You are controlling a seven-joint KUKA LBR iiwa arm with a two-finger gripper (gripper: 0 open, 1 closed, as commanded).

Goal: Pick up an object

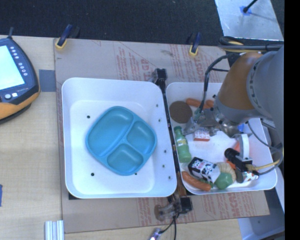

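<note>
Reaching in from the right edge of the frame, the grey arm with its orange band [238,86] bends down into the right bin [269,183], and its gripper [202,126] sits low in the upper middle of that bin. Whether the jaws are wide or narrow cannot be told, since the wrist body covers them from above.

Faint reddish printing runs along the cardboard sheet [115,61] under both bins, too small and washed out to read. A small white card with a red stripe [202,135] lies just below the gripper; its lettering is also illegible.

Objects in the right bin: a brown disc [180,111] just left of the gripper, an orange carrot-like piece [196,103] at upper left of it, a green bottle [182,144] along the bin's left wall, a black-and-white spotted toy [203,169] lower down, a green ball [223,180] beside it, and another orange piece [196,182] at the bin's lower left. None can be seen between the jaws.

The left bin [70,134] holds a blue divided plate [121,140]. A tablet-like handheld screen in an orange case [7,81] rests at the far left of the frame.
</note>
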